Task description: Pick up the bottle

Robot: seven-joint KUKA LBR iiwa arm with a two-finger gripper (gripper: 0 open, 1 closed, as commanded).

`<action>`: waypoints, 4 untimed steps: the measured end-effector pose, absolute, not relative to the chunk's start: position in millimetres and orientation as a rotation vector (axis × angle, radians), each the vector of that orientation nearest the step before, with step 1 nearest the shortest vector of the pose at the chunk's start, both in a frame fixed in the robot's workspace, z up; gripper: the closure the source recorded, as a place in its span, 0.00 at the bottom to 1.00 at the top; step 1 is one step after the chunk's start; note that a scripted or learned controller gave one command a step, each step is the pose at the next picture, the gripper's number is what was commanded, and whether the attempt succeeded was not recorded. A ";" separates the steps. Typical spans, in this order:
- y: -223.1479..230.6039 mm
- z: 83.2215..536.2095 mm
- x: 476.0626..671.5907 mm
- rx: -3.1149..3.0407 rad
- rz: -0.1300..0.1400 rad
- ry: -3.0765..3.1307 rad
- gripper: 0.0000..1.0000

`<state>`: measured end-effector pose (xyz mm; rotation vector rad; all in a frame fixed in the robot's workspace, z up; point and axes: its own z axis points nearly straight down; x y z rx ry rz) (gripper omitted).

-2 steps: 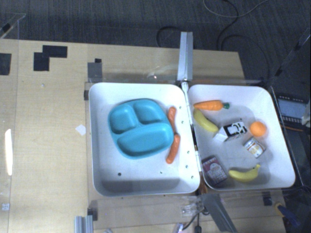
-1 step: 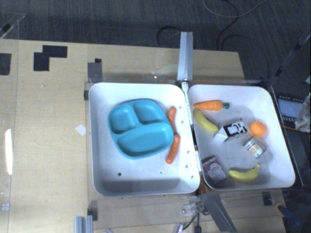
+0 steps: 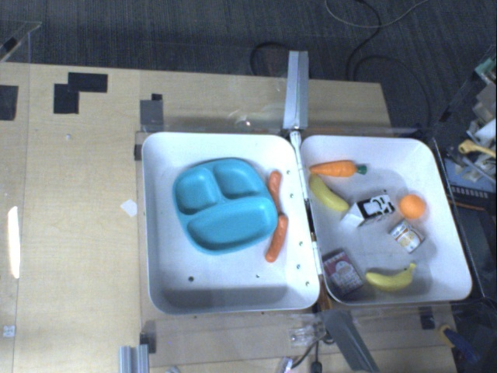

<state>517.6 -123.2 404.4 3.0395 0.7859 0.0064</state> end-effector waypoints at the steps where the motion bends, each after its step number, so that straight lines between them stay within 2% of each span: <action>1: -162.3 373.2 487.6 3.123 0.004 0.332 1.00; 4: -160.6 405.7 492.3 3.112 0.015 0.379 1.00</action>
